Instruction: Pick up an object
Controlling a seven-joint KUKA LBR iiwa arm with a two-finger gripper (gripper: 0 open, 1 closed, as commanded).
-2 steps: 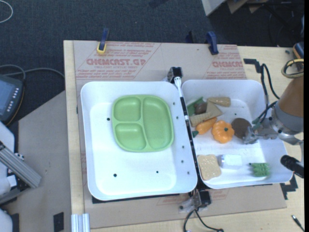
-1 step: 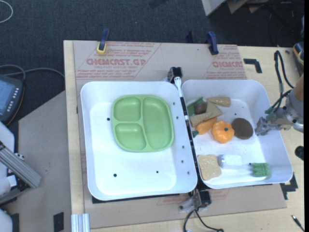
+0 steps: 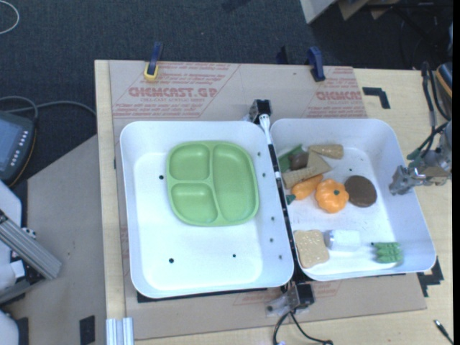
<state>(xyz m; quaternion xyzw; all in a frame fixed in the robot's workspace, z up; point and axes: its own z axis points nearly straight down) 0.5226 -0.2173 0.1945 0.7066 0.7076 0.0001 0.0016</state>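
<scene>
The right bin [image 3: 392,139] holds several toy foods. An orange pumpkin [image 3: 331,195] lies mid-bin beside a brown disc [image 3: 360,191] and an orange carrot piece [image 3: 305,187]. Tan cracker pieces [image 3: 310,165] and a small green item [image 3: 291,157] sit at the bin's far left. Near the front lie a toast slice [image 3: 311,247], a white object [image 3: 343,240] and a green leafy piece [image 3: 387,252]. My gripper [image 3: 412,176] hangs at the right bin's right rim, to the right of the brown disc, with nothing seen in it.
The left bin [image 3: 144,214] carries a green divided plate [image 3: 213,182]. A black-and-white divider [image 3: 273,185] runs between the bins. Blue clamps [image 3: 315,62] and a yellow clamp [image 3: 152,69] grip the cardboard at the back. Cables trail at the right edge.
</scene>
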